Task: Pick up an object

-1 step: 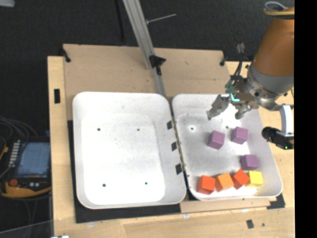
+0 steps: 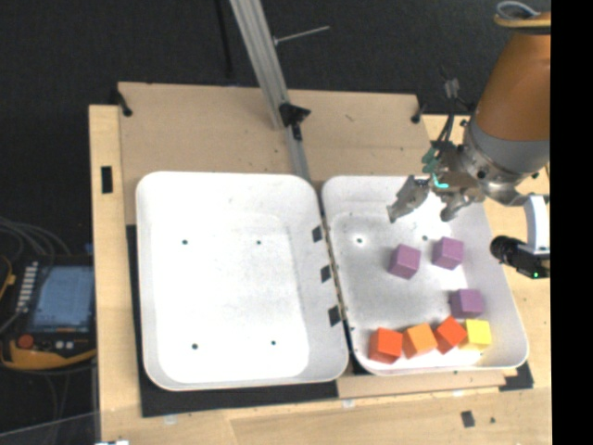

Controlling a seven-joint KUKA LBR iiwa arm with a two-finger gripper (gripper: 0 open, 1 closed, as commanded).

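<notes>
Three purple cubes (image 2: 404, 260) lie apart in the right bin (image 2: 371, 202), and a row of orange cubes (image 2: 419, 339) ending in a yellow cube (image 2: 478, 332) sits along its near wall. The gripper (image 2: 426, 204) hangs above the bin's far part, fingers spread and holding nothing. The arm (image 2: 514, 91) is cut off at the right edge. The left bin (image 2: 227, 276) adjoins on the counter (image 2: 185, 119).

Seven small blocks, all resting in the right bin (image 2: 366, 197). Three purple cubes: one (image 2: 404, 260) mid-bin, slightly turned; one (image 2: 447, 252) just right of it; one (image 2: 467, 302) nearer, toward the right wall. Along the near wall, a touching row: red-orange (image 2: 385, 345), orange (image 2: 420, 339), red-orange (image 2: 450, 333), yellow (image 2: 478, 332).
</notes>
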